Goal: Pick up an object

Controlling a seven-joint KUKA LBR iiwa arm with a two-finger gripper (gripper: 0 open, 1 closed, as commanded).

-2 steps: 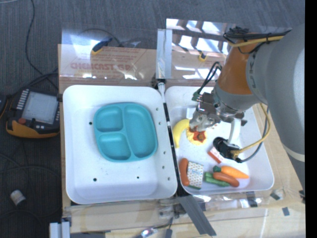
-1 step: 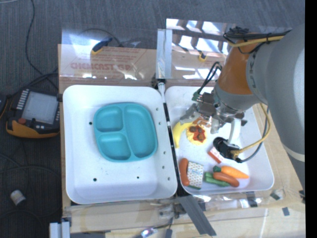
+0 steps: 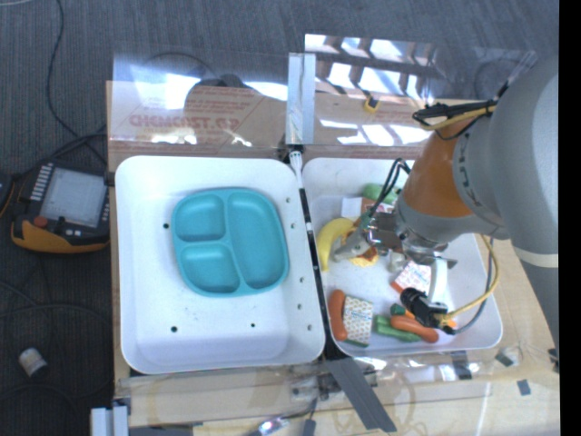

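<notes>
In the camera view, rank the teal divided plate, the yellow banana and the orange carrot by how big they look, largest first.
1. Teal divided plate, by far the largest.
2. Yellow banana.
3. Orange carrot, though it looks close to the banana, which objects partly cover, so that order is unsure.

1. Red lettering is showing on the cardboard sheet [image 3: 195, 114] behind the left white bin [image 3: 136, 243], well away from the fingers and across the bins from them. It is appearing upside down and washed out by glare, so no word is reading out with certainty.
2. The handheld pendant [image 3: 56, 207] on the floor, far to the left of the fingers, is showing a grey screen, but nothing on it is readable.
</notes>
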